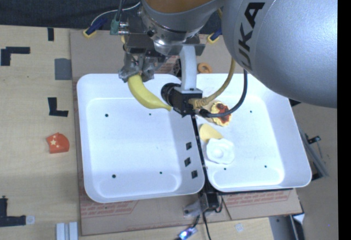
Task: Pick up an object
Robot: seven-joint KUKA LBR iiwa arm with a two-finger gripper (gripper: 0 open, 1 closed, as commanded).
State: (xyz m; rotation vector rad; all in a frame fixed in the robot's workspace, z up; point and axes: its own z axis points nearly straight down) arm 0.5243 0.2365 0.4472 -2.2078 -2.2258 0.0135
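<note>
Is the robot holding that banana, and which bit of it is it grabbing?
Yes. The gripper holds the banana by its upper end, and the rest of it hangs down over the left bin.

arm [274, 20] cut off at top and right edges, banana's [143, 93] upper end hidden behind jaws

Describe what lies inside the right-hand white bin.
In the right bin: a pale yellow piece, a white object and a red-yellow item. The arm covers the bin's far corner.
</note>
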